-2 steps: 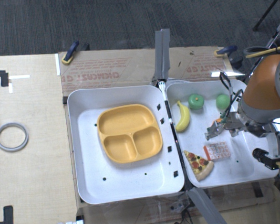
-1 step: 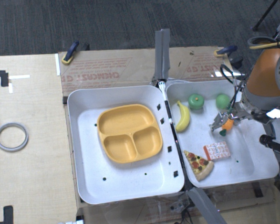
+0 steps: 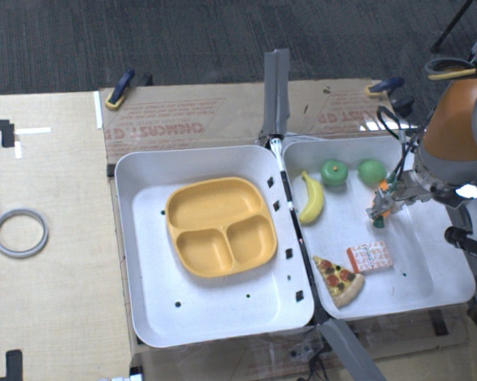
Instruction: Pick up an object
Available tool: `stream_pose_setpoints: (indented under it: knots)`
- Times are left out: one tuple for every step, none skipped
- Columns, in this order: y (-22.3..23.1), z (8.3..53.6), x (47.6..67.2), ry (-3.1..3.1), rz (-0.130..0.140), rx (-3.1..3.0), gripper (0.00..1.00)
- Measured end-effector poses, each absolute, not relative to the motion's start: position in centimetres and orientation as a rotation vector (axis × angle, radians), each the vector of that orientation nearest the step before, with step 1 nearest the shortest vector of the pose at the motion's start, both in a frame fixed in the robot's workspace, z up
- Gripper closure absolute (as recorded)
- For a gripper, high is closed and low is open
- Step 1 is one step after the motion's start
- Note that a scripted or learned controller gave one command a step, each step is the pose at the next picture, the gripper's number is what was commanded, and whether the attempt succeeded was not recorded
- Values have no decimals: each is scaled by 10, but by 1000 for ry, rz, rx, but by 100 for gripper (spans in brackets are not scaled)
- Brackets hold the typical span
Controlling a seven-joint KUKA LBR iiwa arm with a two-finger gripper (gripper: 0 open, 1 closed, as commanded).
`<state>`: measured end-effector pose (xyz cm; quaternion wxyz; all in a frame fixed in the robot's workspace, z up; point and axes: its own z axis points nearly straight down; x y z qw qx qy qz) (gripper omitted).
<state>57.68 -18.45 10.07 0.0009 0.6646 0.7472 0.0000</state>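
The right bin (image 3: 440, 281) holds a yellow banana (image 3: 310, 198) at its left wall, a green apple (image 3: 333, 173) and a second green round fruit (image 3: 372, 171) near the back. A pizza slice (image 3: 340, 279) and a small red-and-white box (image 3: 369, 257) lie toward the front. My gripper (image 3: 379, 210) hangs low over the middle of the right bin, just below and right of the second green fruit and above the box. It is small and cluttered in the camera view, and I see nothing clearly held in it.
In the left bin (image 3: 149, 314) sits a yellow divided plate (image 3: 221, 225). A roll of tape (image 3: 19, 233) lies on the bench at far left. Blue clamps (image 3: 120, 89) hold the cardboard behind the bins. The arm's orange band (image 3: 456, 121) is at the right.
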Motion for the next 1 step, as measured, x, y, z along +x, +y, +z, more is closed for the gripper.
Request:
stream_pose_setpoints:
  knots:
    - [-136, 195, 621, 2270, -2, 2170, 100]
